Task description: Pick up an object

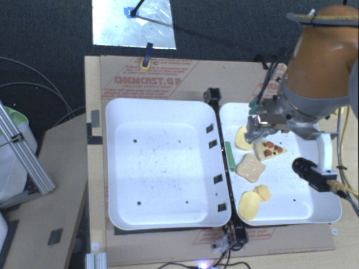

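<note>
Right-hand white bin (291, 206): end effector (256, 132) low, just beside pizza slice (271, 148)

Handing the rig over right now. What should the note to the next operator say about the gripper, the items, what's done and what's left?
Gripper: low over the back of the right bin, above the pale yellow disc, beside the pizza slice; nothing visibly held.
Also in that bin: tan cracker, green stick along the left wall, large yellow piece and small yellow piece near the front.
Done: nothing lifted yet.
Left: grasp one item and lift it.
</note>
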Tool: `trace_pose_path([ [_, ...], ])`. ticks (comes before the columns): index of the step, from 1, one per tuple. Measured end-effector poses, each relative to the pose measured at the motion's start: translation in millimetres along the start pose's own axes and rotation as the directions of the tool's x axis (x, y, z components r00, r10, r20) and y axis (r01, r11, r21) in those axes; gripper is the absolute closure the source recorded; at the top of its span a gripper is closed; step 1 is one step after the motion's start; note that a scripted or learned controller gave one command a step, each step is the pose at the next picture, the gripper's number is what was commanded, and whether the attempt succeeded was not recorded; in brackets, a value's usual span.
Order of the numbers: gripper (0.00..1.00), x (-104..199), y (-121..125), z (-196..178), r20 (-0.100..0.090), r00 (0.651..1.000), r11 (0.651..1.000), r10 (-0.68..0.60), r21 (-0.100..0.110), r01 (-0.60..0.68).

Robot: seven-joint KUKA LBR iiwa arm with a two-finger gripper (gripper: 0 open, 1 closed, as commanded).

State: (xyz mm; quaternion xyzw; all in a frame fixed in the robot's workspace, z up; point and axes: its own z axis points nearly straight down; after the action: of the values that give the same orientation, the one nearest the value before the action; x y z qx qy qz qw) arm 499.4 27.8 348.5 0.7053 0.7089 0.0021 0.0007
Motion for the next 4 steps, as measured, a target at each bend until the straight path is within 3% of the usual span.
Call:
trace_pose_path([
  [1, 1.00, 0.1, -13.0, 37.8, 0.002, 1.000, 1.000, 0.004, 0.004, -0.004],
  [2, 1.00, -44.0, -12.9, 75.0, 0.003, 1.000, 1.000, 0.008, 0.004, -0.008],
  [3, 1.00, 7.9, -11.1, -36.2, -0.001, 1.000, 1.000, -0.005, -0.011, 0.005],
  [4, 1.00, -61.3, -5.6, 1.9, 0.004, 1.000, 1.000, 0.011, 0.004, -0.011],
])
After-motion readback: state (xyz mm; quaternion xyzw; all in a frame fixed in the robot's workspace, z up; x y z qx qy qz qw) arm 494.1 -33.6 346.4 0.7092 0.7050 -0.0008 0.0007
